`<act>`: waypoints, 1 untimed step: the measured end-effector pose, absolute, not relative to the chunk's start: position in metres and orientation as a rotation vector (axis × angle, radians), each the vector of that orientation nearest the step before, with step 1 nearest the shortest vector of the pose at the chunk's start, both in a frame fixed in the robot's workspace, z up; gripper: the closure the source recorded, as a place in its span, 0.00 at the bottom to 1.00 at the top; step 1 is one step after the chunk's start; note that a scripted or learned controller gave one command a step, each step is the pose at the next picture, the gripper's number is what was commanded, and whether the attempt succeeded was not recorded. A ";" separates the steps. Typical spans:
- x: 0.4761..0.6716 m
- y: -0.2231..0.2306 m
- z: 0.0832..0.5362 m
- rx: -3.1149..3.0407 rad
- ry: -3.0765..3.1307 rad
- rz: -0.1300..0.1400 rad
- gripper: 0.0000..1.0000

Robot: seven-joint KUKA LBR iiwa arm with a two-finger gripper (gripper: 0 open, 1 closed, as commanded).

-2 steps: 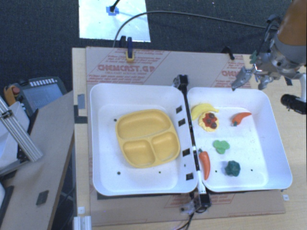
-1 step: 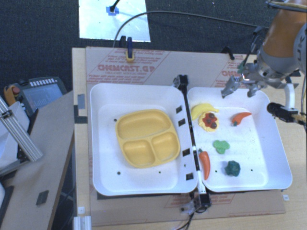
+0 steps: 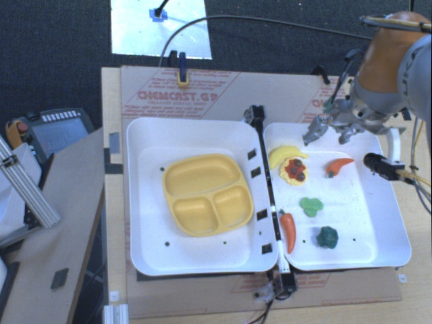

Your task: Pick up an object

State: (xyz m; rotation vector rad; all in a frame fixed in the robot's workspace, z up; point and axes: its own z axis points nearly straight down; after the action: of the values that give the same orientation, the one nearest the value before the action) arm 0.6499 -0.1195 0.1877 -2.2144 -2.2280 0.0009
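Several toy foods lie in the right bin (image 3: 388, 211): a yellow banana (image 3: 282, 154), a red and yellow pizza piece (image 3: 295, 172), an orange-red pepper (image 3: 337, 166), a light green piece (image 3: 311, 206), a dark green broccoli (image 3: 327, 237) and an orange carrot (image 3: 289, 230) by the centre divider. My gripper (image 3: 329, 134) hangs over the far edge of the right bin, above and between the banana and the pepper. Its two fingers stand apart and open, with nothing between them.
A yellow three-compartment plate (image 3: 202, 194) rests in the left bin (image 3: 145, 181). A black divider strip (image 3: 264, 181) runs between the bins. A black fitting with cable (image 3: 381, 166) sticks out over the right bin's right side. A control pendant (image 3: 57, 130) sits at far left.
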 end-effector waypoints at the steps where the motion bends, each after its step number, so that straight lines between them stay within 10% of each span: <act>1: 0.657 -0.124 0.131 -2.218 -2.225 0.001 0.00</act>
State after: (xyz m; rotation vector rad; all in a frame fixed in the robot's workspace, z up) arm 0.6574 -0.1241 0.1307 -2.2181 -2.2247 0.0011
